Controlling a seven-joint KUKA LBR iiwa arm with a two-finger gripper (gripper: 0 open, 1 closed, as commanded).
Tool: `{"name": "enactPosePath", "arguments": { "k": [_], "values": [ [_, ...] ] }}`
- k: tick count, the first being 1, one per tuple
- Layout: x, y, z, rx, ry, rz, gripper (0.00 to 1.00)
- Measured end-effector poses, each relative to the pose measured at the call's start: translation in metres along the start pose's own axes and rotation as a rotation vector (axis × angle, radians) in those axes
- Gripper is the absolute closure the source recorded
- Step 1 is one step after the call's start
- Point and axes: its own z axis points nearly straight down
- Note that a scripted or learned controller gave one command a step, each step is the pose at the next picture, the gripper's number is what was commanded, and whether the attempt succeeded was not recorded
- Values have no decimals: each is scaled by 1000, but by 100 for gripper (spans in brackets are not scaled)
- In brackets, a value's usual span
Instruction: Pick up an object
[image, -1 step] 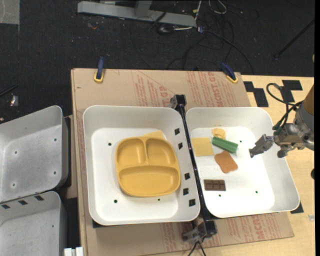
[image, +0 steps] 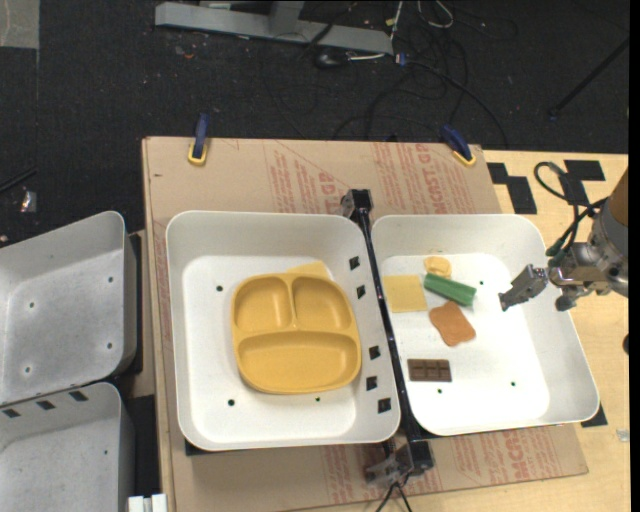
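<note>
In the right bin (image: 560, 385) lie several small items: a pale yellow square (image: 404, 294), a green stick (image: 449, 288), a small yellow-orange piece (image: 437, 266), a brown-orange oval piece (image: 452, 324) and a dark brown chocolate bar (image: 430, 371). My gripper (image: 521, 289) hangs over the right side of that bin, to the right of the green stick and apart from all the items. Nothing shows between its dark fingers.
The left bin (image: 195, 400) holds a yellow divided plate (image: 296, 334) with a pale yellow piece peeking out behind it. A black divider (image: 378, 310) runs between the bins. Grey metal trays (image: 60, 300) stand off the bench at left. Cables hang at right.
</note>
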Motion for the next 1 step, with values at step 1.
{"name": "enactPosePath", "arguments": {
  "k": [1],
  "values": [
    [1,-1,43,3,1,2,0]
  ]
}}
